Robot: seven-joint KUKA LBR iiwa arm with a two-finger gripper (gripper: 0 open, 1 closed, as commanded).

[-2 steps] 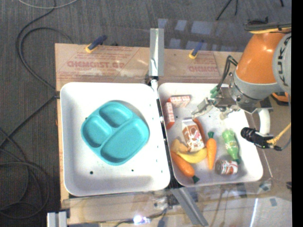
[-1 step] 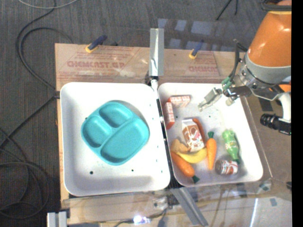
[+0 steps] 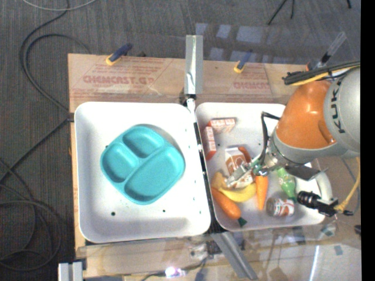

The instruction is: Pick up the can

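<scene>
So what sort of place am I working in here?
Most likely a robotics lab test cell, not a kitchen: two white bins sit on a cardboard-covered bench held by clamps, cables trail over grey carpet, and the food items look like toys.

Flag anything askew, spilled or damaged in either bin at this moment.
Nothing looks spilled or broken. The can lies on its side near the right bin's front edge, beside a carrot and a banana in a crowded heap. The gripper is over that heap, not the can. The teal plate sits askew in the left bin.
</scene>
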